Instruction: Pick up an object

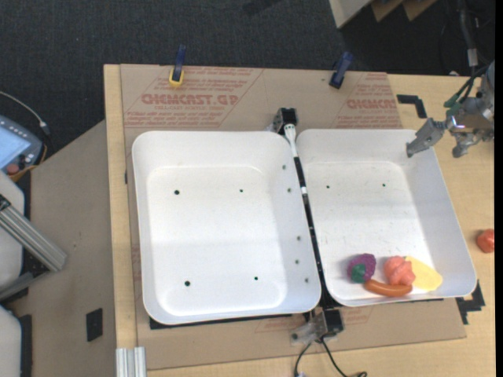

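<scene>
The hand [442, 137] is positioned above the far right corner of the right bin [369, 210], fingers spread, gripping nothing. The objects lie well apart from it, at the bin's near edge: a purple piece [361, 267], an orange-red piece [399, 270], a yellow piece [425, 275] and an orange strip [387, 289], grouped closely.

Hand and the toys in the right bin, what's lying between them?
Just bare white floor of the right bin between the hand and the toys, per the camera view.
</scene>
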Action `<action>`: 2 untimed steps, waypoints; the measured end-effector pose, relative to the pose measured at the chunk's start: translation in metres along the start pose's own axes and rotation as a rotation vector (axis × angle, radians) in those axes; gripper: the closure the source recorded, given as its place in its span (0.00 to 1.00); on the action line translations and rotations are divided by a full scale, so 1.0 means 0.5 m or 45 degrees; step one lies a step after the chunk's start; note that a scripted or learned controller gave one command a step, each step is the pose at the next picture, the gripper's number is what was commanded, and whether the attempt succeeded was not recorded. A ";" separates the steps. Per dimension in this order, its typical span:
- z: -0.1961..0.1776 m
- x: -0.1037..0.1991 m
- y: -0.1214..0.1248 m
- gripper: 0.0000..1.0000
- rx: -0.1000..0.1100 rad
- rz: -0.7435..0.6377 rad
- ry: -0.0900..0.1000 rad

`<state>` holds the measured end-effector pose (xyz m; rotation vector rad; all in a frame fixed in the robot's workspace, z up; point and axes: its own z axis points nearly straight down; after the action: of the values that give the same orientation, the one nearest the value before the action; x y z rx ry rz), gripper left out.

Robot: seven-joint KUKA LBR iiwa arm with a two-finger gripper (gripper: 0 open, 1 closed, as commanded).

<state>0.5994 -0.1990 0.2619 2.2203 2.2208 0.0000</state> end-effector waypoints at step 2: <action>-0.211 0.322 -0.240 0.00 -0.020 -0.012 0.005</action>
<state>0.4795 -0.0377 0.3672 2.2035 2.2253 0.0221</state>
